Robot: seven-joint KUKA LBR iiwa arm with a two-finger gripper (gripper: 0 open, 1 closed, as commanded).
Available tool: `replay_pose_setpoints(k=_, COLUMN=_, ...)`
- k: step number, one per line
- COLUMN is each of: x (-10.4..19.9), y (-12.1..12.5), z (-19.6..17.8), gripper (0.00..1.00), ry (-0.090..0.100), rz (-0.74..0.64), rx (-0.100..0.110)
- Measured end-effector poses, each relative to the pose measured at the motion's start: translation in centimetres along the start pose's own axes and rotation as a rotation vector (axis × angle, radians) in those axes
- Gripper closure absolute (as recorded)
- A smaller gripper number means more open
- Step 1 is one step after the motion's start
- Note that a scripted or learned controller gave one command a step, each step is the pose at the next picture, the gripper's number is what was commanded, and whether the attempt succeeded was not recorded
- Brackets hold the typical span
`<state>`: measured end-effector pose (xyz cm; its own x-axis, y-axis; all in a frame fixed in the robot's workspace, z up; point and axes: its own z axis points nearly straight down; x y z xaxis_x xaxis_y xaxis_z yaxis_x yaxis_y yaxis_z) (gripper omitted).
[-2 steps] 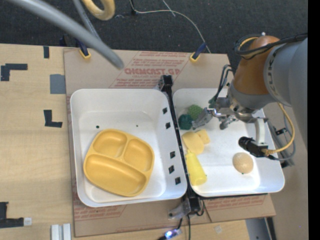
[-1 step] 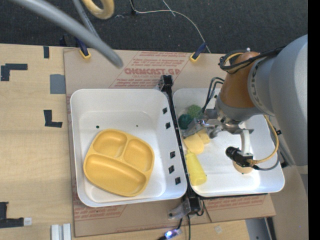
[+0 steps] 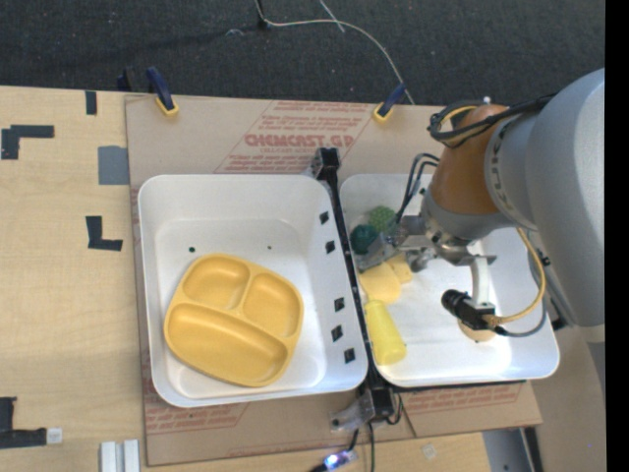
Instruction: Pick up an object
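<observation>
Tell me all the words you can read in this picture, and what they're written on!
"CHEMCAST GP": red print on the brown board under the white bins.
Other red lines around it and along the board's lower edge: too small and blurred to read.

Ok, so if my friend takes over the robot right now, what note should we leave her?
Gripper: low in the right white bin, by its left side; whether it holds anything can't be seen.
Things: pale yellow soft block, yellow plastic cylinder, dark teal round piece and leafy green toy lie in the right bin along its left wall. Yellow divided plastic plate lies in the left white bin.
Done: nothing visibly lifted.
Left: grasp one object and raise it.
</observation>
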<state>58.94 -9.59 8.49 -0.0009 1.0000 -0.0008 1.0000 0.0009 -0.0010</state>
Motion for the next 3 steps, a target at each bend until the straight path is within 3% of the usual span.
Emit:
replay_pose_setpoints(k=1, x=0.0, y=0.2, z=-1.3, gripper=1.00, ry=-0.001, rz=0.000, rx=-0.007)
replay_pose_setpoints(k=3, x=-1.3, y=0.5, z=-12.8, gripper=1.00, ry=0.000, rz=-0.001, rx=-0.006)
